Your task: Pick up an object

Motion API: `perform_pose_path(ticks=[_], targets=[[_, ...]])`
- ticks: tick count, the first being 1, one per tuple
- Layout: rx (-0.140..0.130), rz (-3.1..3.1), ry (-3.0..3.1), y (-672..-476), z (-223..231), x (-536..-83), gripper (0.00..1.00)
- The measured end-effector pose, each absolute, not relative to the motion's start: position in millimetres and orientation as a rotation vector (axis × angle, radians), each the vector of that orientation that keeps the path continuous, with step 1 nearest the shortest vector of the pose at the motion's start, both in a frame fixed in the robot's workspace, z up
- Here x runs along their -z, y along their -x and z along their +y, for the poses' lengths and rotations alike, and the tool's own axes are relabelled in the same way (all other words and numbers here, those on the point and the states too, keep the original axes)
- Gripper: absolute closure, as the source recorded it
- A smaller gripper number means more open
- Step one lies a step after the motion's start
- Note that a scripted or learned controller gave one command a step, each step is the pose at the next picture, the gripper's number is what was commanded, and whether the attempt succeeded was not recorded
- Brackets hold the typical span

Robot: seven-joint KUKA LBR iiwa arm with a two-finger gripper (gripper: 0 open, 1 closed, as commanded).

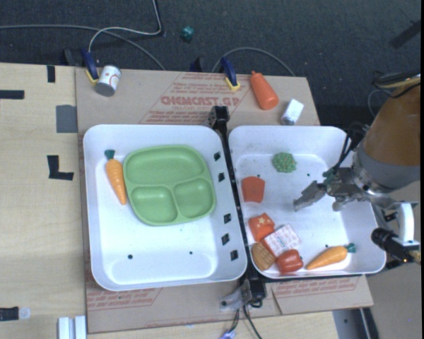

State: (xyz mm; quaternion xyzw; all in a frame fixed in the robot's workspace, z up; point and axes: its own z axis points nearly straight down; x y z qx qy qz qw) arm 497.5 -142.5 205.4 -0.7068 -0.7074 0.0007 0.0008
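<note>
Orange, hard-looking plastic toy carrot (328, 258) lying in the right bin's (360, 221) near corner appears light, rigid and slick, so grasp across its thick middle, while farther back the end effector (316, 194) hovers released, jaws spread and grasping nothing.

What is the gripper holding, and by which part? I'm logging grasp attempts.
Nothing. The gripper hangs over bare floor of the right bin, its jaws apart with nothing between them.
</note>
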Motion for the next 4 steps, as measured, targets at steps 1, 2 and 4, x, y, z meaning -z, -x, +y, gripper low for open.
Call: perform_pose_path(ticks=[1, 2, 4], targets=[[0.007, -2.228, 2.222, -557.5, -113.1, -86.8, 0.0], [0.0, -2.224, 2.22, -620.1, -106.1, -87.3, 0.0], [-0.005, -2.225, 2.221, -668.3, -98.3, -94.8, 1.0]])
